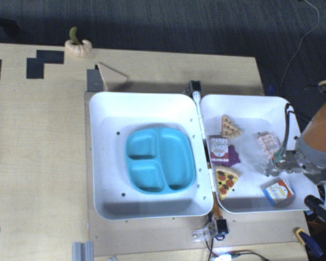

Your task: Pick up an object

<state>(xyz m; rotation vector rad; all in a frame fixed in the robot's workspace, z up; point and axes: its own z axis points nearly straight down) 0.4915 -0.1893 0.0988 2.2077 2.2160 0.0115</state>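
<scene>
The right bin (pixel 244 105) holds several small items. A pizza slice toy (pixel 226 180) lies near its front left. Behind that slice rests a purple packet (pixel 220 150), and a tan wedge (pixel 230 126) lies further back. A pale pink packet (pixel 268 143) is on the right side, and a small orange and blue box (pixel 277 192) sits at the front right. My gripper (pixel 278 165) hangs low over the bin's right side, between the pink packet and the box. I see nothing held in it.
The left bin (pixel 106 145) carries a blue divided tray (pixel 160 159). The arm's orange band (pixel 321 130) leans in from the right edge. A thin cable (pixel 287 125) runs down to the gripper. A small gourd (pixel 77 46) sits on the bench's far left.
</scene>
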